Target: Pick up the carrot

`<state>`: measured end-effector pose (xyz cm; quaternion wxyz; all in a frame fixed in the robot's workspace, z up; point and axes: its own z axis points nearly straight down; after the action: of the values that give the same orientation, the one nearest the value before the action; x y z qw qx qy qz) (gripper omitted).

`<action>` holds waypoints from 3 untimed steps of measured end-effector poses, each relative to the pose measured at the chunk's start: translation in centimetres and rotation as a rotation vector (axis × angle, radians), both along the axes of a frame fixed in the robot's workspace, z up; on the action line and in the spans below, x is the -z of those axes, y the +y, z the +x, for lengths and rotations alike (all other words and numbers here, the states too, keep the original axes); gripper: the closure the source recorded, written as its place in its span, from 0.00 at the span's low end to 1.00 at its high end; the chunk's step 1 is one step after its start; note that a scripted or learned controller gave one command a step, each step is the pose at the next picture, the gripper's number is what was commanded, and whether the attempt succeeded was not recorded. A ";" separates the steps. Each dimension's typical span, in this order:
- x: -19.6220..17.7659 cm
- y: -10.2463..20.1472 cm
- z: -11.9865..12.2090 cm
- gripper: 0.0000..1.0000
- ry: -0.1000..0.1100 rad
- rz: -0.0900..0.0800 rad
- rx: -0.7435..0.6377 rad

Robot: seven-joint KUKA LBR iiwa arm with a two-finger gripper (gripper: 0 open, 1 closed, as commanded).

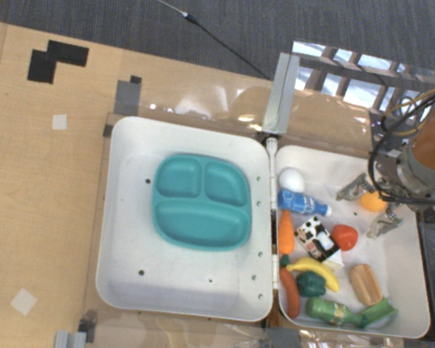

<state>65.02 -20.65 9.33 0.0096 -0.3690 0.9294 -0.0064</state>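
Note:
The carrot (284,234) is a slim orange stick lying lengthwise against the left wall of the right bin (422,279), just below a blue bottle (301,203). My gripper (369,206) hangs over the upper right part of that bin, well to the right of the carrot. Its two fingers (353,188) are spread apart, so it is open. A small orange ball (373,202) sits in the gap between them; I cannot tell whether they touch it. Nothing covers the carrot.
Crowded around the carrot are a white egg (291,177), a black-and-white block (318,238), a red tomato (344,237), a banana (314,271), a red pepper (289,291), a bread roll (365,283) and green vegetables (343,313). The left bin (115,276) holds a teal divided tray (202,201).

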 end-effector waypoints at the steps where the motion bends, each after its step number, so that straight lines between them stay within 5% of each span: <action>1: -1.5 0.1 0.4 1.00 -0.014 0.000 0.002; 2: -0.1 4.6 2.2 1.00 -0.002 0.006 0.194; 3: -0.2 -0.2 2.4 1.00 -0.002 -0.004 -0.130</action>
<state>67.45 -20.83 9.52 0.0100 -0.4284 0.9035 -0.0079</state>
